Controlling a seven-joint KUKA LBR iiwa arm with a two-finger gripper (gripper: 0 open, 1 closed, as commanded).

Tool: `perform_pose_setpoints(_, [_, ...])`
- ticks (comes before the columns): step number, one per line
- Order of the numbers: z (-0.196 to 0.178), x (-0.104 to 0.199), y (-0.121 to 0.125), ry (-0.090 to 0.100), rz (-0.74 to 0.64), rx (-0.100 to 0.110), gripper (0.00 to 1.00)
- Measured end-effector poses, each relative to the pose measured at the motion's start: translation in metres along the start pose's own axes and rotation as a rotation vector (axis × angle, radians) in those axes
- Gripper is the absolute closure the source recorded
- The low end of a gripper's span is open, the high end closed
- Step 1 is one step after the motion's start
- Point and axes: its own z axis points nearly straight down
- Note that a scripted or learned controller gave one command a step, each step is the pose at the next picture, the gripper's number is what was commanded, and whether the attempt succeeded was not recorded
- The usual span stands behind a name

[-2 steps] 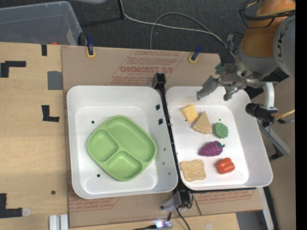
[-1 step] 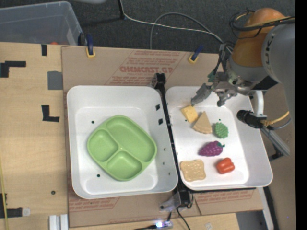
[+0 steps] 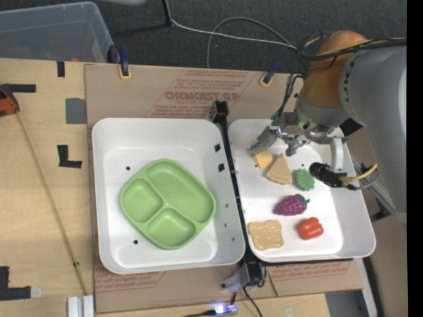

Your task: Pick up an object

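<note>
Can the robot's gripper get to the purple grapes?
Probably yes. The grapes lie uncovered in the right bin, apart from their neighbours, and the gripper hovers over the same bin.

Gripper (image 3: 277, 144) low in the right bin (image 3: 353, 243), fingers spread, yellow cheese block (image 3: 264, 160) just below the jaws, tan wedge (image 3: 280, 171) beside it, green divided plate (image 3: 168, 203) far left

Plate (image 3: 168, 205) in left bin (image 3: 106, 177); food items in right bin (image 3: 353, 240).
</note>
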Motion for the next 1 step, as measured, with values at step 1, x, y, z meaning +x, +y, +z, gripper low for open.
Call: perform_pose_setpoints(1, [0.049, -0.0007, 0.002, -0.005, 0.0, -0.011, 0.0])
